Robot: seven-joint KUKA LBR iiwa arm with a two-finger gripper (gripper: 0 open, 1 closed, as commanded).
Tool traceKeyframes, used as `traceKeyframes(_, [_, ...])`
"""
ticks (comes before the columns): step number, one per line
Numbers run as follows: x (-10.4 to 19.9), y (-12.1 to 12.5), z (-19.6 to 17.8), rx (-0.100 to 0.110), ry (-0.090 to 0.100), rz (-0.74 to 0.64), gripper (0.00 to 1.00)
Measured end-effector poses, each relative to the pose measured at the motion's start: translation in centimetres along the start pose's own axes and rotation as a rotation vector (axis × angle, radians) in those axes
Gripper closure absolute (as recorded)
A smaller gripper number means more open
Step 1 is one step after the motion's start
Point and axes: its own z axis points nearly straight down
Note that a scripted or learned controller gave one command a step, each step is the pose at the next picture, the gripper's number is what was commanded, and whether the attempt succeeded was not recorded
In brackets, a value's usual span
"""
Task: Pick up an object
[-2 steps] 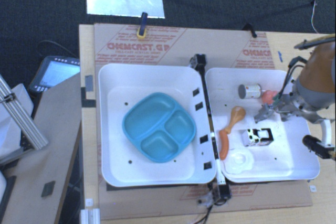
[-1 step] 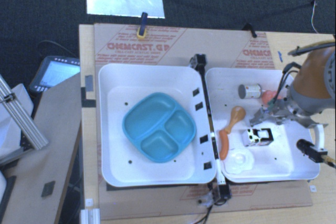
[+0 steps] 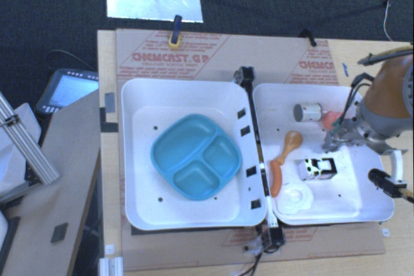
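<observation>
Objects fill two white bins: the left bin (image 3: 139, 139) holds a blue divided plastic plate (image 3: 196, 156); the right bin (image 3: 362, 200) holds an orange wooden spoon (image 3: 282, 161), black-and-white block (image 3: 319, 169) and grey can (image 3: 308, 112). Claw (image 3: 332, 141), grip unclear, hovers just above-right of the block.

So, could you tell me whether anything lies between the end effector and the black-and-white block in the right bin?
Nothing visible does. The end effector sits just up and right of the black-and-white block, with bare bin floor between them.
</observation>
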Motion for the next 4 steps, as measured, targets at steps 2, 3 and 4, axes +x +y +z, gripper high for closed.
traceKeyframes(2, [0.4, 0.0, -9.7, -0.004, -0.001, -0.003, 1.00])
traceKeyframes(3, [0.3, 0.2, -13.6, -0.003, -0.001, -0.003, 1.00])
traceKeyframes(4, [6.2, 0.6, -13.2, 0.001, 0.002, -0.008, 1.00])
